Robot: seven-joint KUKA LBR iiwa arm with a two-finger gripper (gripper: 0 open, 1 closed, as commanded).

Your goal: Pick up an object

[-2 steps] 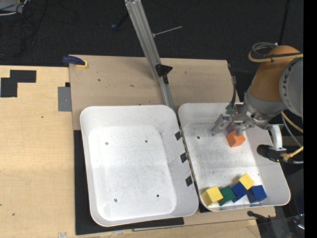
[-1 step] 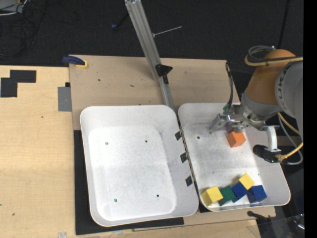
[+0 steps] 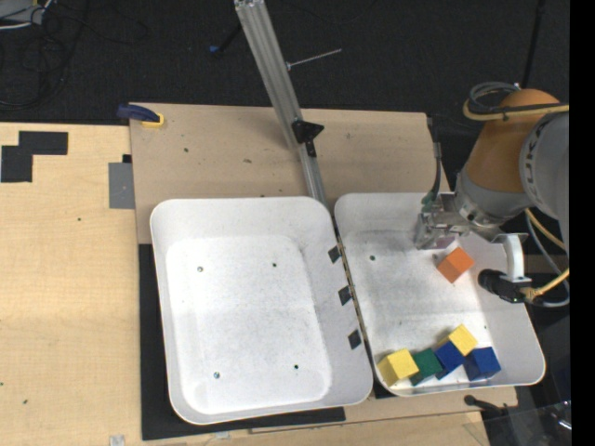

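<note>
Orange block [image 3: 455, 265] lies just below and right of my hand [image 3: 434, 233]; whether my hand is parted or grips anything, I cannot tell.

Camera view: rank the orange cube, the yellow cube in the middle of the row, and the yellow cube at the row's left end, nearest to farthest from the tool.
1. Orange cube, just below-right of the tool.
2. Yellow cube mid-row, near the right bin's front edge.
3. Yellow cube at the left end, front corner.
</note>
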